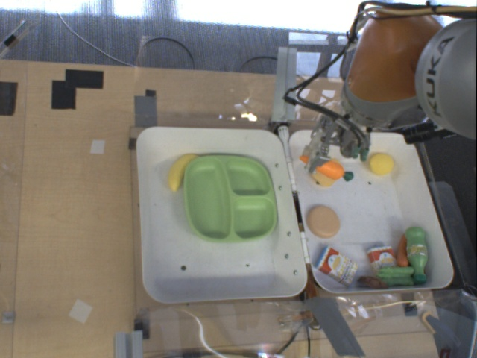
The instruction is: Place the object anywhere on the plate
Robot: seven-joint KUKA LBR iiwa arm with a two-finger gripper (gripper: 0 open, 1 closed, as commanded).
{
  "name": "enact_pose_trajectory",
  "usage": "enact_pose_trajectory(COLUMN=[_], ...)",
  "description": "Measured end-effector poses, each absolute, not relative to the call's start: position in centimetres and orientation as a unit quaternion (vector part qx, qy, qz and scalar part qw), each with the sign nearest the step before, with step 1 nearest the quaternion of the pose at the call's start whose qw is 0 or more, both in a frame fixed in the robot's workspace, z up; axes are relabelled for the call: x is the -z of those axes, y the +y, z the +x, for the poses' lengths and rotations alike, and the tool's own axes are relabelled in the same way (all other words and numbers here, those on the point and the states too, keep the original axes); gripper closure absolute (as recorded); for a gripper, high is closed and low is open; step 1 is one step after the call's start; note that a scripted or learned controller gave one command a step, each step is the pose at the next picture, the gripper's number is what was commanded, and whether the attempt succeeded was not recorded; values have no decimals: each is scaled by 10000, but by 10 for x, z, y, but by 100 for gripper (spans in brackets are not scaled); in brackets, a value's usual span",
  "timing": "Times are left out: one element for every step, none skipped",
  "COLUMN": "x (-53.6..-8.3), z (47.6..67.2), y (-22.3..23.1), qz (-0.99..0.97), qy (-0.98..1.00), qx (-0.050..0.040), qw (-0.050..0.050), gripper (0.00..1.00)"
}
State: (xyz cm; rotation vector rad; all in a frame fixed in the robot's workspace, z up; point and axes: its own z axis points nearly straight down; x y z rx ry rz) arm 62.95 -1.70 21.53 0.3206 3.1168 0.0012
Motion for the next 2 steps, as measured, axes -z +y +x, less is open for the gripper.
enact_pose_trajectory(x=[-186,-186], z=[598,552], y=[16,73], qz=[446,-2127], qy=[9990,9771], qx=[-10,-10], qw=[32,37], gripper=[100,100])
